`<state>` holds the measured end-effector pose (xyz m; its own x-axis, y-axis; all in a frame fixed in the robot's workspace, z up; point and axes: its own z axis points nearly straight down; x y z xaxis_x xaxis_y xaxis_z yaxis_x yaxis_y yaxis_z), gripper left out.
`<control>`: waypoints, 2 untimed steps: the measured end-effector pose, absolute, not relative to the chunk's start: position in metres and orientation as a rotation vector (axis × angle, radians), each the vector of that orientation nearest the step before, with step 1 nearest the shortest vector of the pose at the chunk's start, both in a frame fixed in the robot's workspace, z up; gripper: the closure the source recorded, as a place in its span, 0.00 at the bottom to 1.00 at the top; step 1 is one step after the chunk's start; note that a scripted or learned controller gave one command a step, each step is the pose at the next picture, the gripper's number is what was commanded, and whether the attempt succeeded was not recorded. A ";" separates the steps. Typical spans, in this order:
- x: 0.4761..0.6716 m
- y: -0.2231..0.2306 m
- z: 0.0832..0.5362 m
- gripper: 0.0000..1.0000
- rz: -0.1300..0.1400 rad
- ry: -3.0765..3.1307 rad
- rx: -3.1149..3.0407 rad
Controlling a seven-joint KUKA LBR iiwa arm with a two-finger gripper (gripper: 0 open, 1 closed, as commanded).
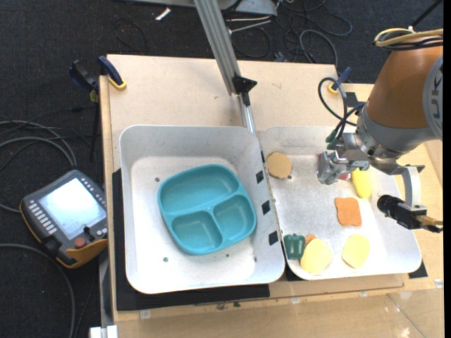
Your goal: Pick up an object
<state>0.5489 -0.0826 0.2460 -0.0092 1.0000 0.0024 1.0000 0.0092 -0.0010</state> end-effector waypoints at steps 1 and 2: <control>0.559 -0.021 0.249 1.00 -0.004 -2.232 -2.211; 0.573 0.037 0.255 1.00 -0.005 -2.231 -2.212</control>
<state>0.5729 0.0365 0.2546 -0.0086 1.0000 0.0021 1.0000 0.0086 0.0021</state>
